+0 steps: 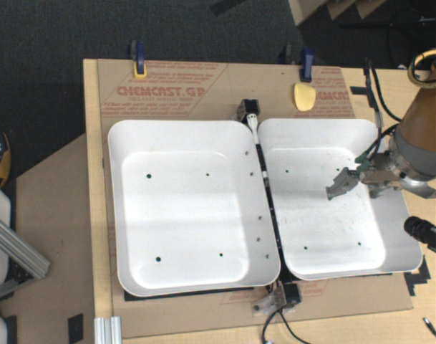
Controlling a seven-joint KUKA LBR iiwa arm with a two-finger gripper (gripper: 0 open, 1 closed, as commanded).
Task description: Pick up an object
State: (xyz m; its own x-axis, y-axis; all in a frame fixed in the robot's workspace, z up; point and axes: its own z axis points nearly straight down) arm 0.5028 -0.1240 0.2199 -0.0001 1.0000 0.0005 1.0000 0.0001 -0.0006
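Two white bins (189,278) sit side by side; gripper (339,186) hovers over the right bin (332,260), its opening unclear.

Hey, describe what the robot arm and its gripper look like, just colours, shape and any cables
The arm comes in from the right: a rounded body with a brownish-orange band above a grey wrist section. The gripper is small and dark grey, metallic-looking, with thin pointed fingers. Thin dark cables run along the arm near the wrist, over the right bin.
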